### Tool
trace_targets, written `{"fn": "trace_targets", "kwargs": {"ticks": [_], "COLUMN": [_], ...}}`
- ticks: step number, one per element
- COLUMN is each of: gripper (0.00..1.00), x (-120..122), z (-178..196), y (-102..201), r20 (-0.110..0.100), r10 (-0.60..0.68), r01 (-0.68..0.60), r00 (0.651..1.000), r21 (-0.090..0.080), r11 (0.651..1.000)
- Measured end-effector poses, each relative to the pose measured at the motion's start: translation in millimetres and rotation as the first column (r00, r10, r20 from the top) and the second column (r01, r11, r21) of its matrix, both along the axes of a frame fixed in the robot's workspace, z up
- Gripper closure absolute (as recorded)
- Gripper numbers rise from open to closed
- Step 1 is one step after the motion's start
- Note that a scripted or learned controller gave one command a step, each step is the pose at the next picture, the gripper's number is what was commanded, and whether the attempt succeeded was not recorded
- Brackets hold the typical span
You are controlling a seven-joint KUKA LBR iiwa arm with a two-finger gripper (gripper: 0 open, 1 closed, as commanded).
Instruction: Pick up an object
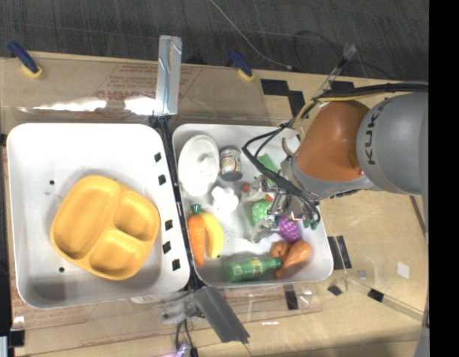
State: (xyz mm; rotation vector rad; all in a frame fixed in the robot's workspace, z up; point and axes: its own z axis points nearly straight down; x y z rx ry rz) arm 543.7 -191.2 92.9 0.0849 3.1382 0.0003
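My gripper [272, 218] hangs low in the right bin [214, 277], over a green toy [260, 213] and beside purple grapes [289, 230]. The orange-banded wrist covers the bin's right part. Around it lie a green bottle [251, 268], a brown drumstick [294, 256], a banana [212, 233], a carrot [196, 239], a white bowl [198, 162], a small can [230, 161] and a white lump [225, 198]. The fingers are dark and crowded by cables and toys, so their state does not read.
The left bin [28, 169] holds a yellow divided plate [105, 225]. A metal bracket [169, 73] stands at the back between the bins. Black cables [262, 158] loop from the wrist over the right bin. Cardboard bench surface surrounds both bins.
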Motion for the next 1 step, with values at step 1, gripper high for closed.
{"fn": "trace_targets", "kwargs": {"ticks": [1], "gripper": [0.0], "x": [-1.7], "z": [-0.2], "y": [6.2], "r20": [-0.003], "r10": [-0.082], "r01": [0.082], "r00": [0.997], "r21": [0.001], "r11": [0.997]}}
